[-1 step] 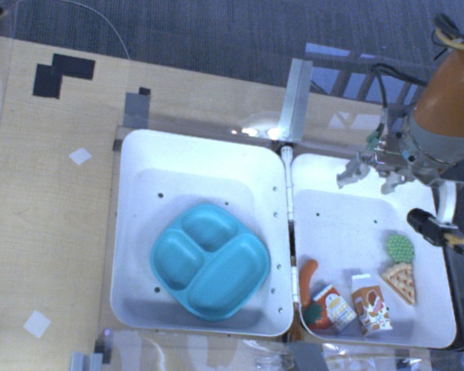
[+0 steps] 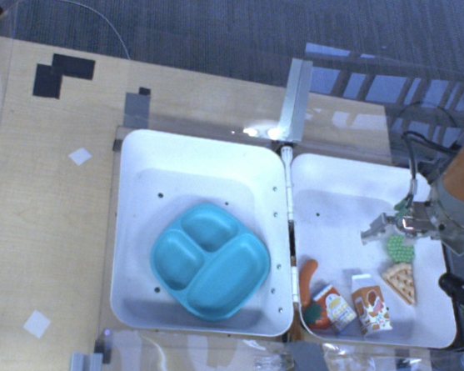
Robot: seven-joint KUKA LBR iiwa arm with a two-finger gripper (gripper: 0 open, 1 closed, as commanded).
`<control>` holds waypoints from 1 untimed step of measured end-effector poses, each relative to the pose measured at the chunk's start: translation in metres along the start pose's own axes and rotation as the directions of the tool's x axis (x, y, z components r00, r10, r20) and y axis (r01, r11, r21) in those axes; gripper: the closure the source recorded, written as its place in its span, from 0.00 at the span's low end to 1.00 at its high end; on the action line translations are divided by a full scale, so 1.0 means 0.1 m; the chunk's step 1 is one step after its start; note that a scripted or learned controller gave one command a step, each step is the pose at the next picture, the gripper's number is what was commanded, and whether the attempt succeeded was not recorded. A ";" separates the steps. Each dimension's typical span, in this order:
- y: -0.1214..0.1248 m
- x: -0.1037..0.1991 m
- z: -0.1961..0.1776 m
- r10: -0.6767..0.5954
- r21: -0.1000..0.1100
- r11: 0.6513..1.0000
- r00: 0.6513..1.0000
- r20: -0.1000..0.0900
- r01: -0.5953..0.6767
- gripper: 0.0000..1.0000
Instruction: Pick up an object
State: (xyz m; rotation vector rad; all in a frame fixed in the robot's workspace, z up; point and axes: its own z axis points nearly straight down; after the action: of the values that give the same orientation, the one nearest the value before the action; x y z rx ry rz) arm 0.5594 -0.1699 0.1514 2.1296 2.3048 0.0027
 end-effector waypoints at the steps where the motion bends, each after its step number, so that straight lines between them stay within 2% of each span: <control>1: 0.07 -0.34 0.55 -0.110 -0.021 0.994 0.994 0.010 0.110 0.00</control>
State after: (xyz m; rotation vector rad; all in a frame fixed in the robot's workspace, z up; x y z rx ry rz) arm 0.5695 -0.2028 0.0969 1.9860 2.4019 0.0180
